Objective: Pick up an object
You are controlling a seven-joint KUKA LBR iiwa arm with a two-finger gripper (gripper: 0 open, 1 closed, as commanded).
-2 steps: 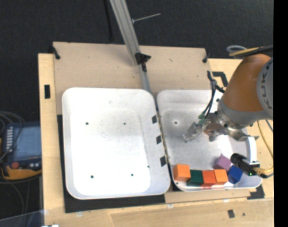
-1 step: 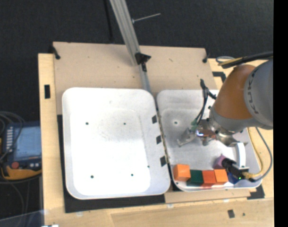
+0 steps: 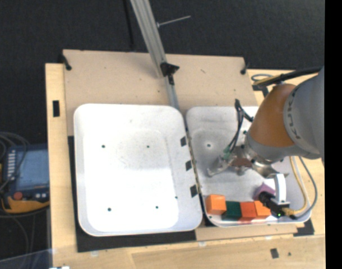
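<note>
An orange block (image 3: pixel 217 203) lies in the right bin (image 3: pixel 207 119), close against the wall at 6 o'clock. Just beside it at 3 o'clock sits a green block (image 3: pixel 233 209). Next in the same row comes a second orange block (image 3: pixel 248 210), with a smaller orange piece (image 3: pixel 262 209) beside that. A purple thing (image 3: pixel 266 187) lies near the end of the row, at about 1 o'clock from the smaller orange piece; it is too small for its shape to be made out. All 5 things sit apart from the tool.

The tool (image 3: pixel 224 166) hangs over the middle of the right bin, at about 12 o'clock from the orange block. The slanted view does not show whether it is set wide or narrow. The arm (image 3: pixel 283 122), grey with an orange band, reaches in from 3 o'clock and covers that side of the bin.

The left bin (image 3: pixel 126 161) lies against the right bin at 9 o'clock. Both rest on a pale brown tabletop (image 3: pixel 120 77). A metal pole (image 3: pixel 151 32) slants away from the tabletop at 12 o'clock. A device with a blue screen (image 3: pixel 31 170) lies off the tabletop at 9 o'clock.
</note>
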